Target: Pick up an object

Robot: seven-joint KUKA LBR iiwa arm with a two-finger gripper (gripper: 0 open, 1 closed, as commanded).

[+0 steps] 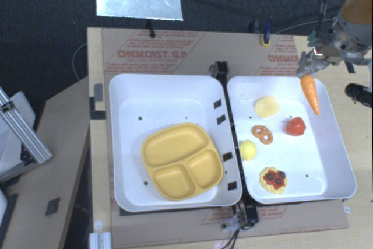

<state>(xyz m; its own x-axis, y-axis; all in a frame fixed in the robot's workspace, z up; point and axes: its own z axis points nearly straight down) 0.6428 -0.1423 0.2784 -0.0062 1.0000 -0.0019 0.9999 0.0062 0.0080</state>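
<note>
The gripper (307,65) is closed on the top of the carrot (310,94), which hangs over the right bin's (335,151) far corner. Lifting straight and slowly should avoid swinging it loose.

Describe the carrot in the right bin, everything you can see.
The carrot is orange, smooth and plastic-looking, a toy by its look. It tapers to a point aimed at the bin's near right, its thick end up under the hand, which appears to grip it. It hangs tilted at the far right wall of the right bin.
</note>
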